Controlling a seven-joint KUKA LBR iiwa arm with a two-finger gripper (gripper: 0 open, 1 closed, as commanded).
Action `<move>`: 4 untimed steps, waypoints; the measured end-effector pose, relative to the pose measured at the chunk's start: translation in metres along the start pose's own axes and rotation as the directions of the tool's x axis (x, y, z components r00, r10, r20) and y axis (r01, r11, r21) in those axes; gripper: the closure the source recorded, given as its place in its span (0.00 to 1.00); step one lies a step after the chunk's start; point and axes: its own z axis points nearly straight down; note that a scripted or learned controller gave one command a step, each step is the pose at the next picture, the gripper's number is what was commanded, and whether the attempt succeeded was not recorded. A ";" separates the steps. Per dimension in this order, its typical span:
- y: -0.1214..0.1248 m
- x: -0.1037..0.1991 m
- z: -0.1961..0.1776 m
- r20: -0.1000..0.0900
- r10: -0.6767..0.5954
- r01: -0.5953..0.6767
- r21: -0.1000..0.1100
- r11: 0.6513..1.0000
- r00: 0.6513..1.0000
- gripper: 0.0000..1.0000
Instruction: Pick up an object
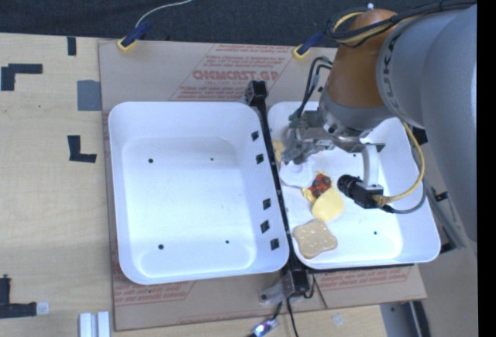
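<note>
In the right bin lie a tan toast-shaped piece, a pale yellow block and a small red and dark object. My gripper reaches down at the bin's left side, just above and left of the red object. The arm's orange band rises above it. A bit of yellow shows by the gripper's left, partly hidden.
The left bin lies beside the right one, split off by a black divider with clips. A black cable with a plug loops over the right bin. Cardboard lies under both bins.
</note>
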 end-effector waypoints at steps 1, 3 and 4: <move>0.031 0.000 -0.140 0.002 -0.001 0.001 -0.021 1.000 1.000 1.00; -0.042 0.131 0.003 -0.001 -0.006 0.006 0.006 1.000 1.000 1.00; -0.032 0.135 0.046 0.002 0.000 0.000 0.002 1.000 1.000 1.00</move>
